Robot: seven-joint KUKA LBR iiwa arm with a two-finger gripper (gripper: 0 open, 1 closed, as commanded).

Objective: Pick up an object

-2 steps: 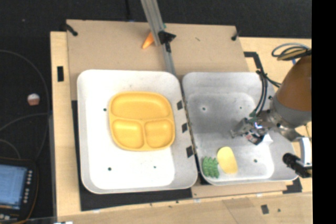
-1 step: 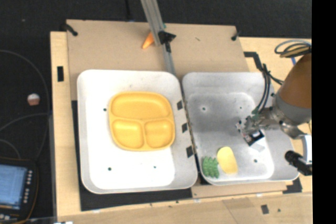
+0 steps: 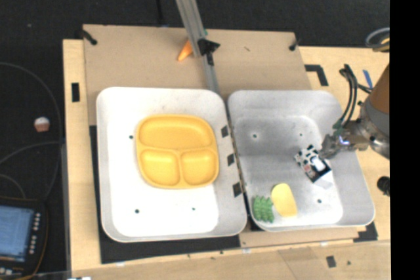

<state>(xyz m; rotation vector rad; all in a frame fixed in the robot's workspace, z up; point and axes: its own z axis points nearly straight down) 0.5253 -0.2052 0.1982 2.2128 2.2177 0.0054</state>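
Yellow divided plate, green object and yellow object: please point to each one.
yellow divided plate (image 3: 176, 151), camera view, centre where its dividers meet.
green object (image 3: 263, 208), camera view, its middle.
yellow object (image 3: 284, 200), camera view, its top surface.

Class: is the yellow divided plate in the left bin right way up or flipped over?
Right way up: the plate shows three hollow compartments facing the camera, lying flat in the left bin.

Gripper (image 3: 330, 143) over right bin (image 3: 275, 108), beside b/w object (image 3: 311, 162); yellow tray (image 3: 176, 150) in left bin (image 3: 118, 160).
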